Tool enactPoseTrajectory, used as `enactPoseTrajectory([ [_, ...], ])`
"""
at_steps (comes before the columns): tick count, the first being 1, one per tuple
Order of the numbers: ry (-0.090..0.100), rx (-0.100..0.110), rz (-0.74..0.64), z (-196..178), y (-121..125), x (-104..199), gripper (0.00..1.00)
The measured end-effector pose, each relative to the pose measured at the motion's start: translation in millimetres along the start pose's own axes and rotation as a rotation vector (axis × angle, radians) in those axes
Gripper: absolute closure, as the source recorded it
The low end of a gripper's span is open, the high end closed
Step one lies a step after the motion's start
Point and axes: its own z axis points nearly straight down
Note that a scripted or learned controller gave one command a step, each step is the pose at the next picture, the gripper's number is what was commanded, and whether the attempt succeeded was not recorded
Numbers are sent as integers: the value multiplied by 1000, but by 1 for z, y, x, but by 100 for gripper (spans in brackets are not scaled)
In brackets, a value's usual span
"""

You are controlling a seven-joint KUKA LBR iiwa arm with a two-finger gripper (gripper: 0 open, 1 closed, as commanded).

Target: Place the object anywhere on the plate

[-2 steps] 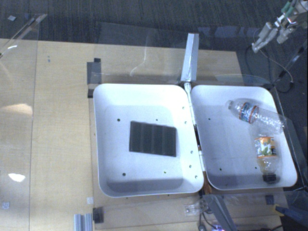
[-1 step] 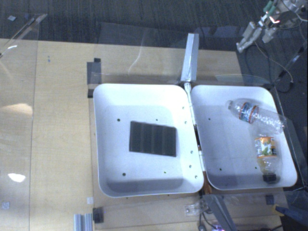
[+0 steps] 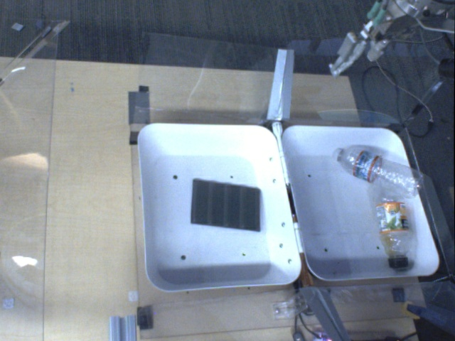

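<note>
Parked high beyond the bins, hand (image 3: 350, 52) of unclear spread, leaving clear plastic bottles (image 3: 375, 169) unpicked, dark ribbed rectangular plate (image 3: 226, 205) bare.

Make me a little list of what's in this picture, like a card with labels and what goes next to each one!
left bin: holds a dark rectangular plate, lying flat near its middle
right bin: holds two clear plastic bottles
upper bottle: lying on its side, blue label
lower bottle: lying on its side, yellow-green label, dark cap toward the near wall
bottles: close together, contact unclear
gripper: up beyond the right bin's far edge, nothing between its fingers
plate: nothing on it yet
</note>
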Motion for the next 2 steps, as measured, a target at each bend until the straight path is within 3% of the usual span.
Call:
enactPoseTrajectory([
  [1, 2, 1, -69, 102, -1, 25, 0],
  [2, 0, -2, -130, 71, 21, 46, 0],
])
